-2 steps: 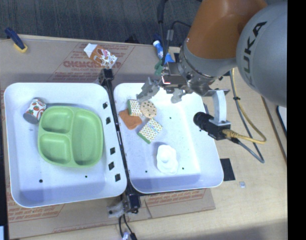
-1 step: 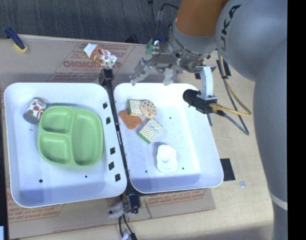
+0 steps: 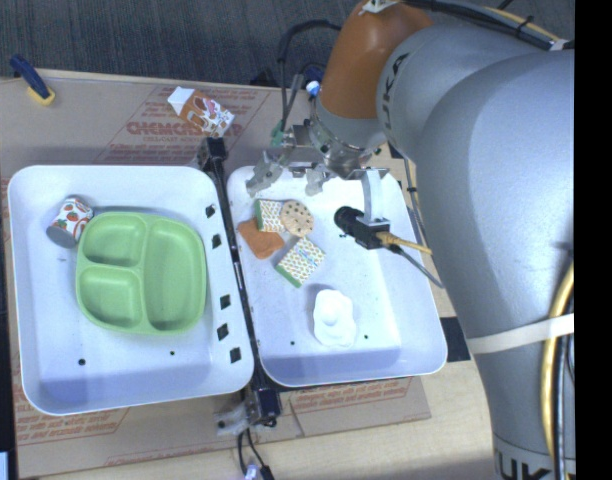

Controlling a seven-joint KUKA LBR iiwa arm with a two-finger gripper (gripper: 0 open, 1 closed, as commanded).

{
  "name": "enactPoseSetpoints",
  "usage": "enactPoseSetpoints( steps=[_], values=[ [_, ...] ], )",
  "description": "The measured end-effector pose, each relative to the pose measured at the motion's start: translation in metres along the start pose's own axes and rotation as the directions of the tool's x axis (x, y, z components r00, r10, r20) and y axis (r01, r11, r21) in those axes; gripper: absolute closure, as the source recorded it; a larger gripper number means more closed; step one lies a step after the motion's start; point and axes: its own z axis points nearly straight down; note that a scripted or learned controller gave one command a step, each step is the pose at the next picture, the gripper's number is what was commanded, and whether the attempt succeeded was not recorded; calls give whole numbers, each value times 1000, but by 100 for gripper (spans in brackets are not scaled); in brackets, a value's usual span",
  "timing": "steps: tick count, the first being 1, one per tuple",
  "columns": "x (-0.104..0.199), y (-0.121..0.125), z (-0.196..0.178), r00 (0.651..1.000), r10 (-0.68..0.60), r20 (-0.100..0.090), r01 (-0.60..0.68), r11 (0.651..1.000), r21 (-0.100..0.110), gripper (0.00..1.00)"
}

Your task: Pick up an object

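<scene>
My gripper (image 3: 286, 180) hangs open over the far end of the right bin (image 3: 406, 338), its two fingers spread with nothing between them. Just below it lies a cluster: a green-and-white patterned block (image 3: 270, 214), a round speckled cookie (image 3: 297, 218), an orange piece (image 3: 255, 239) and a second patterned block (image 3: 301, 260). A white lumpy object (image 3: 333, 318) rests nearer the front of the same bin, apart from the cluster.
The left bin (image 3: 36, 368) holds a green divided plate (image 3: 141, 271) and a small strawberry-print cup (image 3: 69, 220) at its far left. A small printed packet (image 3: 200, 113) lies on the cardboard behind the bins. The arm covers the right side.
</scene>
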Motion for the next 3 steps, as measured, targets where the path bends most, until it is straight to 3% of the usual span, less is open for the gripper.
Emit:
enactPoseSetpoints(
  steps=[1, 2, 3],
  values=[
    [64, -96, -2, 1000, -4, -1, 4, 1000, -3, 0],
    [55, -60, -39, 1000, -2, 0, 2, 1000, -6, 0],
    [-10, -114, -1, 1000, 0, 1, 0, 1000, -3, 0]
  ],
)
